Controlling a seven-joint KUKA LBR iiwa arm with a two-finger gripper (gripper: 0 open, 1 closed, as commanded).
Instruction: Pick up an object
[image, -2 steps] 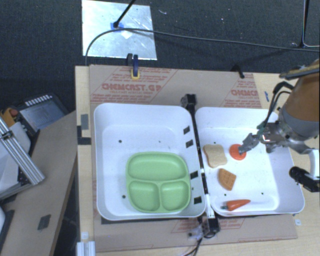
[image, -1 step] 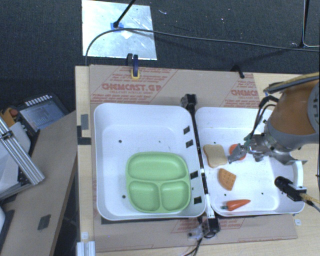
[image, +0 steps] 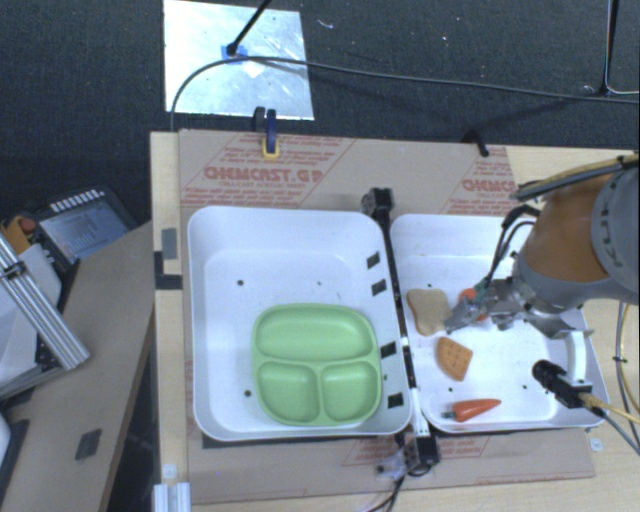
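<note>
While the arm (image: 575, 240) is leaning in, its gripper (image: 468, 310) is hovering just beside the tan slice (image: 428, 308). Grip state? Cannot tell.

A green tray (image: 316, 364) lies in the left bin (image: 215, 300). Cardboard (image: 330, 170) covers the bench (image: 165, 190). A yellow clamp (image: 269, 135) grips its far edge.

The scene is evenly and fairly brightly lit from above, with no hard shadows. The two white bins (image: 300, 235) are the brightest areas and look slightly washed out, their walls showing only faint grey shading. A shiny metal sheet (image: 238, 60) at the top catches patchy glare. The dark floor (image: 80, 90) around it is grainy. The whole picture is soft and low in detail: printed lettering on the cardboard (image: 330, 165) is blurry, and edges carry slight colour fringing.
</note>
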